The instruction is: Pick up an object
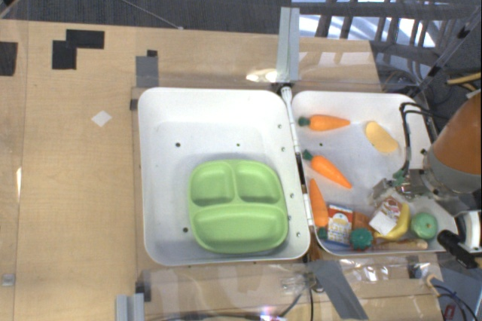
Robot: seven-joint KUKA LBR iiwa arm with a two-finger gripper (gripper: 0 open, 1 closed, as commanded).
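The right bin (354, 105) holds several toy foods. Three orange carrots lie at its left: one at the top (325, 122), one in the middle (329, 170) and one along the left wall (317, 204). A pale yellow piece (382, 137) lies at the upper right. At the front are a small juice box (340, 225), a teal piece (362, 238), a white and red packet (384, 220), a banana (401, 224) and a green apple (425, 224). My gripper (394, 189) hangs low over the bin's right side, just above the packet and banana.
The left bin (162, 123) holds a green divided plate (237, 205). The arm's orange band (461, 140) and a black cable (407, 132) overhang the right bin's right edge. A metal post (288, 41) stands behind the bins.
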